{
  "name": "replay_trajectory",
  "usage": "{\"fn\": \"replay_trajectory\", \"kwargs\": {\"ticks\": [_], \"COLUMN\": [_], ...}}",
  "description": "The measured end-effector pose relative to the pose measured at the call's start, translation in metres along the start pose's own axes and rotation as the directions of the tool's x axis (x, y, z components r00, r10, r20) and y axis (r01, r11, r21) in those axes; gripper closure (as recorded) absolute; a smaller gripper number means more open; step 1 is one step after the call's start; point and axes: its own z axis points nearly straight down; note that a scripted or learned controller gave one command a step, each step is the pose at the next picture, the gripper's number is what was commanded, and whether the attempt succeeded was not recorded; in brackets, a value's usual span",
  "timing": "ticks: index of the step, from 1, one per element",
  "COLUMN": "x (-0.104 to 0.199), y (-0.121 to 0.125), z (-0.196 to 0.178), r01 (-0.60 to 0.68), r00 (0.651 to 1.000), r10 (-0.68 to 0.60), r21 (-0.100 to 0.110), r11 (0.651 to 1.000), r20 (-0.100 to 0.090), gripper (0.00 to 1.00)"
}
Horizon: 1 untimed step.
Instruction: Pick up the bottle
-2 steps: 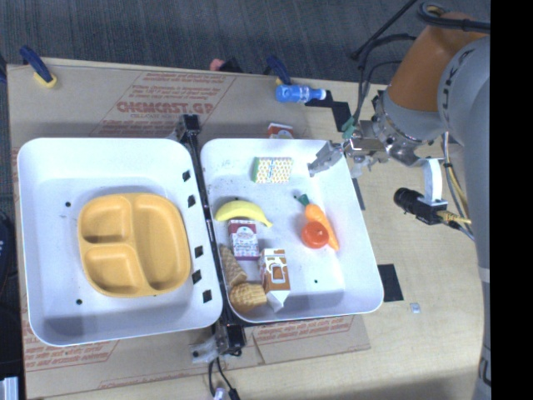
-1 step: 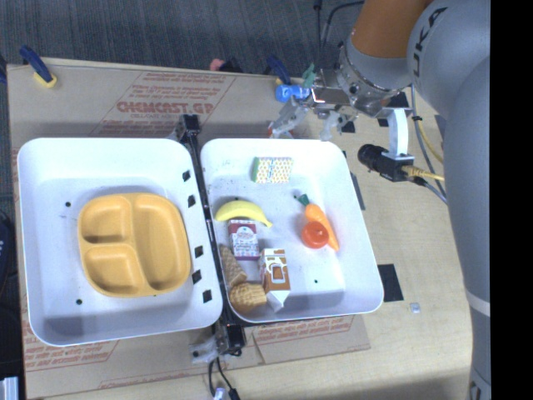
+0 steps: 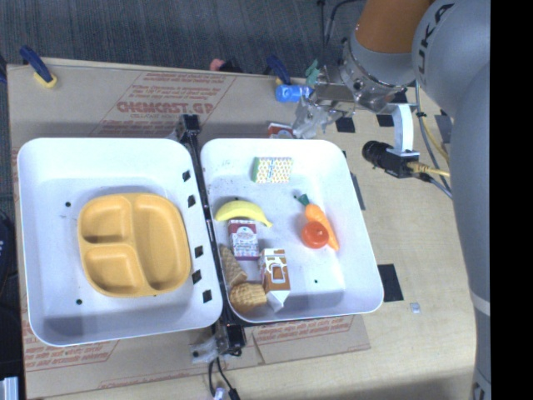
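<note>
Clearance explains the pose: gripper [image 3: 321,113] hangs over the right bin's [image 3: 360,248] far rim, grip state unreadable, well apart from the orange bottle [image 3: 316,227] lying inside.

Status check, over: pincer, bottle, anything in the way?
Pincer over right bin's far rim. Bottle unconfirmed among the clutter. Banana, carton, carrot crowd that bin.
</note>
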Motion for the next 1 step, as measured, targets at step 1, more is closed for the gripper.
{"fn": "replay_trajectory", "kwargs": {"ticks": [1], "x": [-0.0565], "y": [-0.0331], "z": [0.0811], "r01": [-0.030], "r00": [1.000], "r10": [0.030], "r21": [0.000], "r11": [1.000], "r20": [0.000], "gripper": [1.00]}}
